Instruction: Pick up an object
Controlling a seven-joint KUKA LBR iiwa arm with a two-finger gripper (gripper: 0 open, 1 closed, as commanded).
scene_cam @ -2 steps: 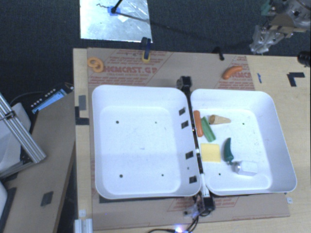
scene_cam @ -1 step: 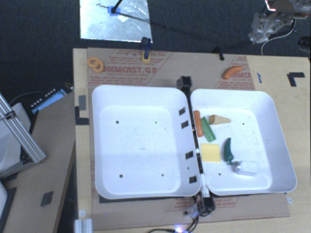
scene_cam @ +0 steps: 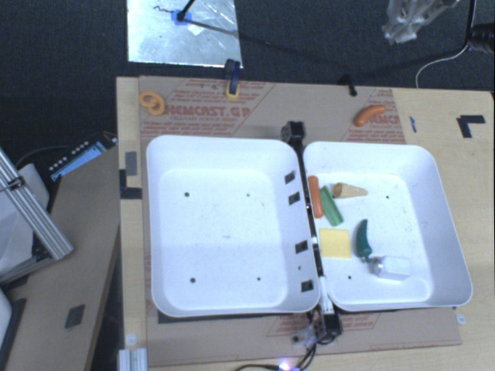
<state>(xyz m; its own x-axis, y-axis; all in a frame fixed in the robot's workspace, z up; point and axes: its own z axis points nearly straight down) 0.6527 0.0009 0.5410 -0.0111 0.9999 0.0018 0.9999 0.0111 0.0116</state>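
Six small objects are lying in the right bin (scene_cam: 445, 207), every one of them untouched, so the pick is looking not yet begun. Nothing is off the floor of that bin.

Taking them one by one: the orange stick (scene_cam: 314, 195) is lying hard against the left wall by the divider, its long axis running near-to-far, almost straight up the view. Just beside it, the green stick (scene_cam: 331, 206) is slanting, far end leaning toward the left wall, near end swinging out right. The tan cone-shaped piece (scene_cam: 349, 191) is lying crosswise, its narrow tip pointing right. The yellow square (scene_cam: 336, 243) is sitting flat near the divider, no real long axis to speak of. The dark green curved piece (scene_cam: 362, 239) is running near-to-far with a slight bend. The pale clear object (scene_cam: 390, 267) is sitting closest to the near wall, stretched left to right; what it is, I cannot tell.

The left bin (scene_cam: 162, 207) is lying alongside, sharing the hinge line.

Outside the bins, an orange sausage-shaped toy (scene_cam: 370, 115) and a pretzel-like ring (scene_cam: 151, 103) are resting on the cardboard.

The gripper (scene_cam: 410, 14) is hanging far off at the top right, well apart from the bins; it is blurred, and whether its fingers are spread or pressed together, I cannot tell. Approach, descent, closing and lift are all still left.
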